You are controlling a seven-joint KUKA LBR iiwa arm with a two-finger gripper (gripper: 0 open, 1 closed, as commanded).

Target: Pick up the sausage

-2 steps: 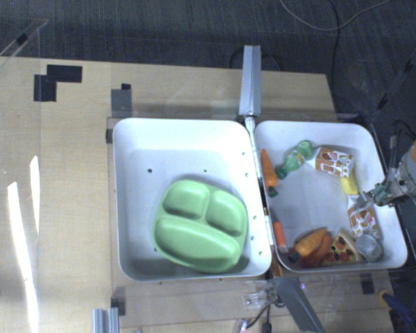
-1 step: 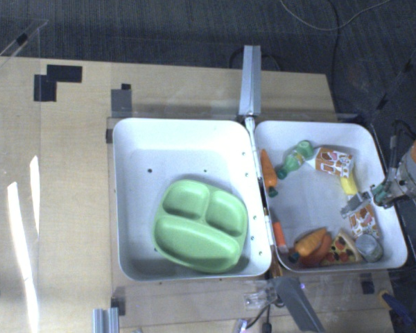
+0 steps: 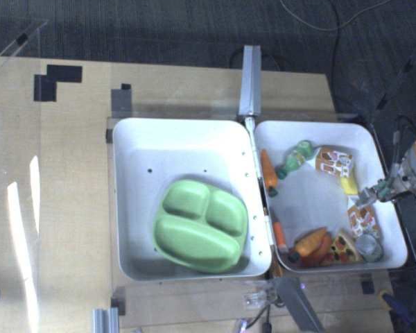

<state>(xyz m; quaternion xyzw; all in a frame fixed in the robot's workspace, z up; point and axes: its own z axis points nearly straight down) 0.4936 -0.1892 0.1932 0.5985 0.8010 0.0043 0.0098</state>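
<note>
White bins: two sit side by side on the wooden counter (image 3: 69,207); the left bin (image 3: 135,151) carries a green sectioned plate (image 3: 201,224).
Fingers: the gripper (image 3: 369,194) sits at the right bin's (image 3: 312,193) right edge, low over its contents; whether the fingers are apart or together cannot be told.
Sausage: a reddish-brown piece (image 3: 313,241) at the bin's near wall, down and left of the fingers, well apart from them; the identification is unsure.
Labels: an orange-and-white carton (image 3: 333,161) lies up-left of the fingers, a second printed packet (image 3: 361,220) just below them; writing unreadable.
Around: a yellow block (image 3: 349,184) just left of the fingers, a green bottle (image 3: 296,155) farther up-left, a carrot (image 3: 267,172) by the divider, a pizza slice (image 3: 344,248) and a clear cup (image 3: 369,248) below.
</note>
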